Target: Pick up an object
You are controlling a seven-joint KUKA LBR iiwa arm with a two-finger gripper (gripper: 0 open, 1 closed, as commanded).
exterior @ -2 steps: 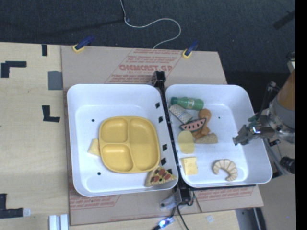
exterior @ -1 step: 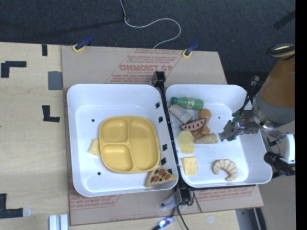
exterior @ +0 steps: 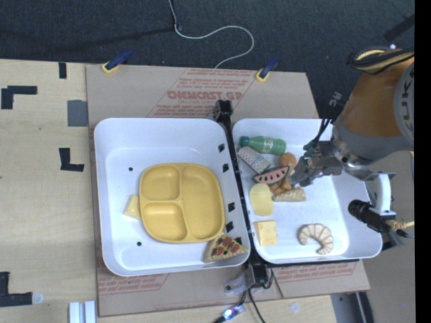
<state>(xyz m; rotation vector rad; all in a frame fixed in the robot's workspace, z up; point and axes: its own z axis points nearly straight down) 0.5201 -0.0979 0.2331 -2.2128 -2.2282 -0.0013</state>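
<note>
The right bin [exterior: 350,244] holds several toy foods: a green bottle [exterior: 264,143], a watermelon slice [exterior: 271,175], an orange-brown piece [exterior: 288,160], a pale yellow lemon-like piece [exterior: 261,199], a cheese cube [exterior: 267,233], a croissant [exterior: 317,237] and a flat cracker [exterior: 289,195]. My gripper [exterior: 301,175] hangs low over the middle of this bin, just right of the watermelon slice and above the cracker. Nothing is visibly held between its tips.
The left bin [exterior: 111,140] carries a yellow divided plate [exterior: 182,202], a pale yellow wedge [exterior: 131,207] at its left and a pizza slice [exterior: 225,247] at its lower right. A black divider [exterior: 232,173] runs between the bins. A white cable [exterior: 215,36] lies behind.
</note>
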